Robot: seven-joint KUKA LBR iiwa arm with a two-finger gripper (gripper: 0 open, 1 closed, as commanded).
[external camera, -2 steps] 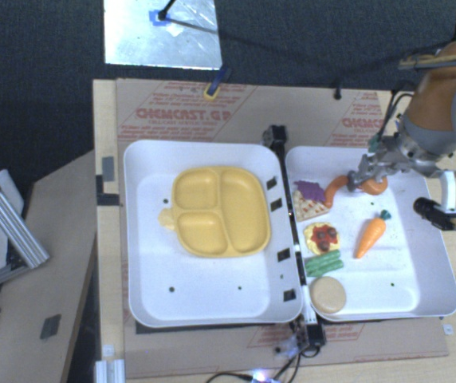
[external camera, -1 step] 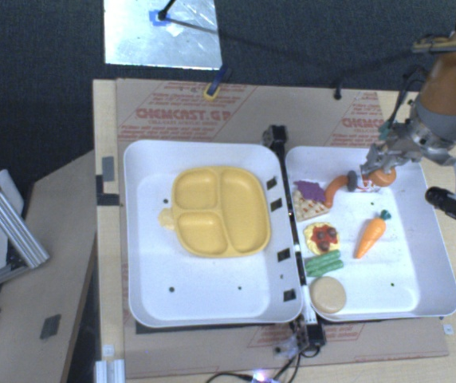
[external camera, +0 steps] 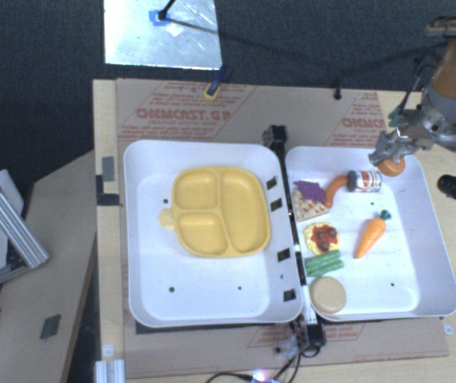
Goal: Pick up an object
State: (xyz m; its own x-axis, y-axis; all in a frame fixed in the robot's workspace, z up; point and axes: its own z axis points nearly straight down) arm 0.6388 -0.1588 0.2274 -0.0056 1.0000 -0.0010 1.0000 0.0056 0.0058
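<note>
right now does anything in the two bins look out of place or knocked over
Mostly tidy. The small can in the right bin lies on its side rather than upright, touching the sausage. The round bun sits tight against the bin's near left corner. The yellow divided plate lies flat in the left bin.

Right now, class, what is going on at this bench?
A grey robot arm reaches in from the right, its gripper over the far edge of the right bin, with something orange at its tip. Toy foods lie in that bin, including a carrot and a can. The left bin holds a yellow tray.
</note>
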